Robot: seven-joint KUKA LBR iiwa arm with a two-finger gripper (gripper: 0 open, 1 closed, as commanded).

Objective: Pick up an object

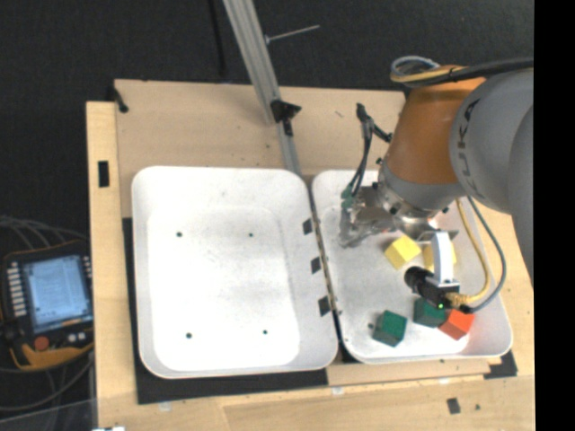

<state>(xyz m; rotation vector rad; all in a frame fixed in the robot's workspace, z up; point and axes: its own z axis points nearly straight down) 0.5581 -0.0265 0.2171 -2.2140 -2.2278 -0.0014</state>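
My gripper (356, 227) hangs over the upper left part of the right bin (359, 281), under the grey arm with its orange band. A yellow block (401, 251) lies just to the right of the gripper, close to it but not between its fingers as far as I can see. Near the bin's front edge sit a dark green block (389, 328), a second green block (426, 313) and an orange block (456, 324), the last two touching each other.
The left bin (162, 241) stands beside the right one, and the two share a middle rim. A slanted metal rail (260, 61) rises behind the bins. A handheld control screen (49, 294) lies off the bench at the left.
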